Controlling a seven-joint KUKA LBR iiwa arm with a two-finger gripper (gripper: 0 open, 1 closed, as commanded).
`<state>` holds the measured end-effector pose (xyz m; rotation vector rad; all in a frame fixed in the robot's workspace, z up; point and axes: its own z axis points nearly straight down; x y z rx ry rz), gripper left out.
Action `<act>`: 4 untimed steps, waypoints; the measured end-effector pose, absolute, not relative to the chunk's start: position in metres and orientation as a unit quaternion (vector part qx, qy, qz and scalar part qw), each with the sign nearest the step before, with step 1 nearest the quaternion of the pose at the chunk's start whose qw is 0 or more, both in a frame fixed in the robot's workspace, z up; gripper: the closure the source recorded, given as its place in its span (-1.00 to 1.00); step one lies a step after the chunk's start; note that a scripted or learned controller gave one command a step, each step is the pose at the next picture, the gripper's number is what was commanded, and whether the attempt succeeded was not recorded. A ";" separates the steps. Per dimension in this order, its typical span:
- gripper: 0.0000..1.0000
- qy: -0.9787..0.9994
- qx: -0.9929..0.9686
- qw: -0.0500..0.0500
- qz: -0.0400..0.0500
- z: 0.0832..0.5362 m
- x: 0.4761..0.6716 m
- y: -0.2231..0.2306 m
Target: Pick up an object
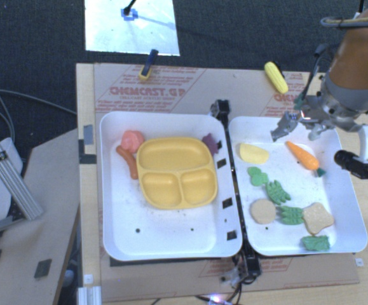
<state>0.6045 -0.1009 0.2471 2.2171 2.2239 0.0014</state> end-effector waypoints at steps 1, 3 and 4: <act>-1.00 0.706 0.709 -0.003 -0.003 0.081 0.588 -0.148; -1.00 0.707 0.708 0.003 0.000 0.086 0.543 -0.209; -1.00 0.709 0.705 0.004 0.002 0.139 0.571 -0.206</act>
